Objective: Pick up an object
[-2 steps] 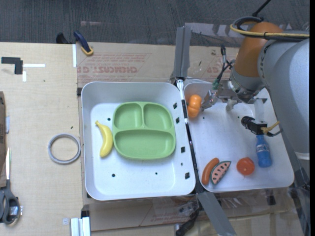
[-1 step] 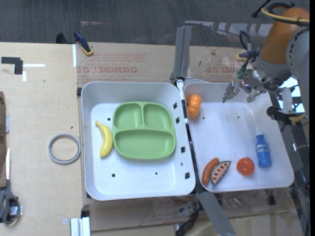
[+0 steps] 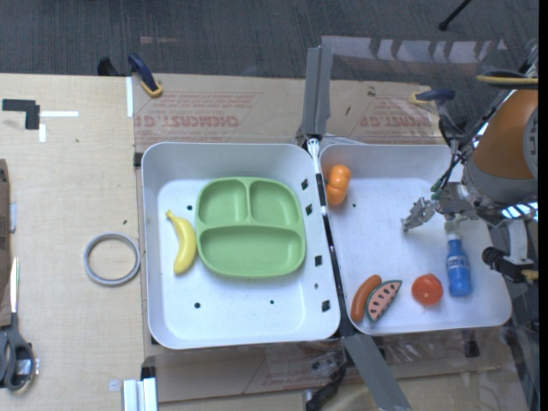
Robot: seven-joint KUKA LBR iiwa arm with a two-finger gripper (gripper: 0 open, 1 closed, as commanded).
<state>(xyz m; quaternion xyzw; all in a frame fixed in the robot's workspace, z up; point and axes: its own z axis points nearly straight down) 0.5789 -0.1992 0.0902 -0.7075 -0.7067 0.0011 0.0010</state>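
My gripper [image 3: 417,215] hangs over bare floor of the right bin [image 3: 377,157], up-left of the blue bottle [image 3: 458,268]; whether it is spread or pressed together I cannot tell, presumably lining up a pick.

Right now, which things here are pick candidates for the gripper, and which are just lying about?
Job things:
gripper
bottle
tomato
watermelon slice
sausage
orange
banana
green plate

Lying about, on the bench outside the bins:
tape ring
scissors
blue clamp
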